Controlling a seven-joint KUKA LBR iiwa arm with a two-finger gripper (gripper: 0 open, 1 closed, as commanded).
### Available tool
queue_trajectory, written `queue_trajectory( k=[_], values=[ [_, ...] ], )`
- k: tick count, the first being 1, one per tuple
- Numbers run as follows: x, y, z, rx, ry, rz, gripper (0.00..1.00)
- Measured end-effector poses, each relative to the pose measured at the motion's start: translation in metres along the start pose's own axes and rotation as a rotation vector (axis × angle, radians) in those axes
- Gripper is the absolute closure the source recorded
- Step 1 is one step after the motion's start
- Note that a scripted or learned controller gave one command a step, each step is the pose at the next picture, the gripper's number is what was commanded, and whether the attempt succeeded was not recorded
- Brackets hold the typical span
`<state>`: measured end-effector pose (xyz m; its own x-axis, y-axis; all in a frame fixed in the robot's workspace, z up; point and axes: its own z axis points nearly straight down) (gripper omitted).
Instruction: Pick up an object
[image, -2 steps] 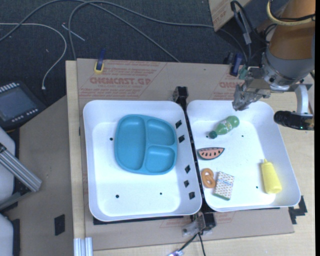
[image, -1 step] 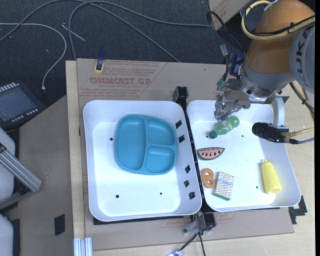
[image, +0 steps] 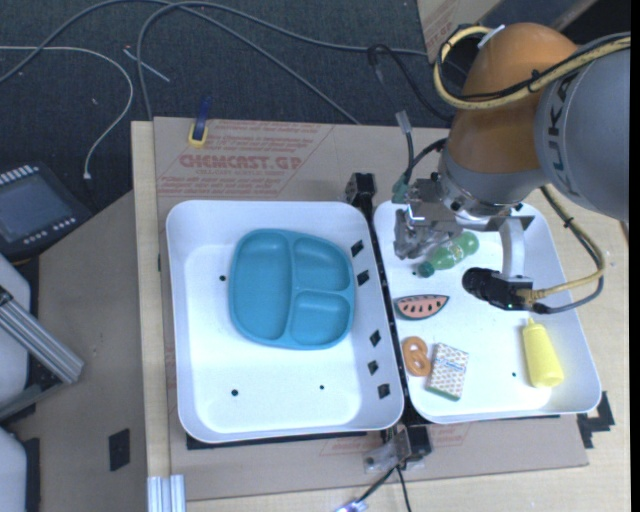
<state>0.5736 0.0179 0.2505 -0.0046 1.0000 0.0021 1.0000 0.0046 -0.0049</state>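
Claw (image: 418, 243): over right bin's (image: 575, 330) back-left corner, touching green bottle (image: 450, 252); finger spread cannot be told.
Left bin (image: 190, 330): blue divided plate (image: 291, 288), open margins.
Right bin front: watermelon slice (image: 421, 305), pretzel (image: 415, 355), yellow corn (image: 541, 354).

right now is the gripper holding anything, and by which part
Cannot be told. The gripper is low in the right bin, right beside a green object, but no hold on it is visible.

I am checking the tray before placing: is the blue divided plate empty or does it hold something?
Empty. The blue divided plate lies flat in the left bin, and all three of its compartments show only bare blue surface.
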Motion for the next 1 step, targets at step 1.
queue_trajectory(
  k=[1],
  values=[
    [0.0504,-0.0305,0.0146,0.001,0.0,0.0,1.0]
  ],
)
